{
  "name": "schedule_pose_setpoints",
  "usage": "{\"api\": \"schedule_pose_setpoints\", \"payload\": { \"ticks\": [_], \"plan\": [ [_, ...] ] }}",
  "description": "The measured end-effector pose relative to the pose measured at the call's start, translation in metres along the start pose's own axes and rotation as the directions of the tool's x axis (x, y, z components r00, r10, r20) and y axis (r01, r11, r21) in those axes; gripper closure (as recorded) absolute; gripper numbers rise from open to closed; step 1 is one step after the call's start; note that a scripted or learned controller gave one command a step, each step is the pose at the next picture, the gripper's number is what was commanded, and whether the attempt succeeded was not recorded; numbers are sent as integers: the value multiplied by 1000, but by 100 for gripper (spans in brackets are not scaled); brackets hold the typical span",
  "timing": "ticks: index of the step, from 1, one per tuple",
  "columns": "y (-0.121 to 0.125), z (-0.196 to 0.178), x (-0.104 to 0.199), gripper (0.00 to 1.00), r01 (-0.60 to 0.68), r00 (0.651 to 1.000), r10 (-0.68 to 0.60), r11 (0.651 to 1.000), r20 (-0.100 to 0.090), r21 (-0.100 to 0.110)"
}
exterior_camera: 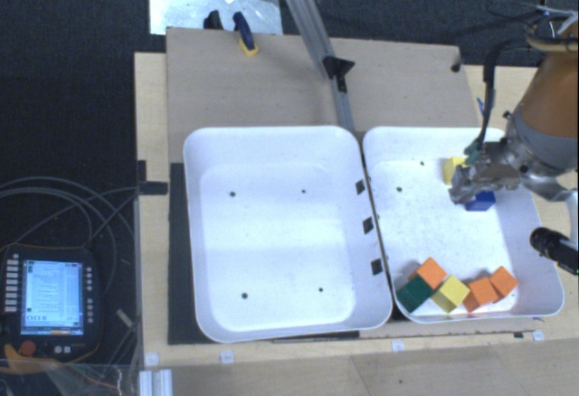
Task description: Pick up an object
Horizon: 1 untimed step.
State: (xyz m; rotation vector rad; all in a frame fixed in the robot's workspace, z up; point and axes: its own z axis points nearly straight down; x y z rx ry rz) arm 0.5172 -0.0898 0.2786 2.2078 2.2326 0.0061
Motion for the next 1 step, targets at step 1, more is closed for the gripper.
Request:
{"api": "schedule_pose_setpoints", "payload": {
  "ticks": [1],
  "plan": [
    [13,10,48,100,-1,1000,1,1000,0,3]
  ]
}}
